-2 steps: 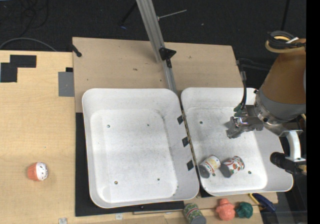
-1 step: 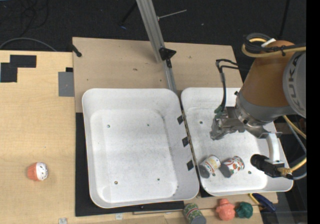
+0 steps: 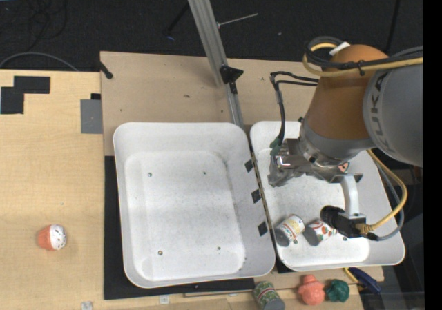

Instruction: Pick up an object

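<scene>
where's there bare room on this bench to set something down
The left bin has an open floor inside its four walls. The wooden bench left of it is bare apart from a small red ball. The right bin is crowded: arm, small cup, red-and-white object.

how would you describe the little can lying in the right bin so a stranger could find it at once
Start at the right bin, the white one under the arm. Along its near edge two small cans lie side by side. The one meant is the pale can with the gold band, closer to the divider between the bins; its neighbour, the red and white can, lies toward the black cable plug.
</scene>
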You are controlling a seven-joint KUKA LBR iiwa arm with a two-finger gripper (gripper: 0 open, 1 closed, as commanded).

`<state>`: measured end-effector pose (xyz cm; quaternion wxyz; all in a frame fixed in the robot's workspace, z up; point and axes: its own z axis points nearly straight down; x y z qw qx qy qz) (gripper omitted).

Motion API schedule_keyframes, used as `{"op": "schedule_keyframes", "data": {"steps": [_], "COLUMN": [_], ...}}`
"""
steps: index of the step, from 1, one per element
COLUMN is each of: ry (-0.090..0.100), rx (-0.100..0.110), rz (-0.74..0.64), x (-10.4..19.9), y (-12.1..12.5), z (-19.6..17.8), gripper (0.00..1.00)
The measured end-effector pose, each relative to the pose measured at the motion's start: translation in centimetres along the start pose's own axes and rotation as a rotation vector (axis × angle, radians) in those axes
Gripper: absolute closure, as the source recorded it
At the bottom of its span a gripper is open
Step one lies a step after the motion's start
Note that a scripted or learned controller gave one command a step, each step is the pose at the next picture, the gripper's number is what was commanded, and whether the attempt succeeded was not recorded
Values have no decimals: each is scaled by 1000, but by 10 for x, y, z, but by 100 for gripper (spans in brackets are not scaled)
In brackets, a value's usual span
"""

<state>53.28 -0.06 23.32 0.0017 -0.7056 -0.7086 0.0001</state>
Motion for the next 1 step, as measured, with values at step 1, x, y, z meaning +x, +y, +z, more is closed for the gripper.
{"op": "schedule_keyframes", "data": {"steps": [1], "ry": [0], "rx": [0], "rz": [-1], "x": [62], "y": [6], "z": [-3], "gripper": [100]}}
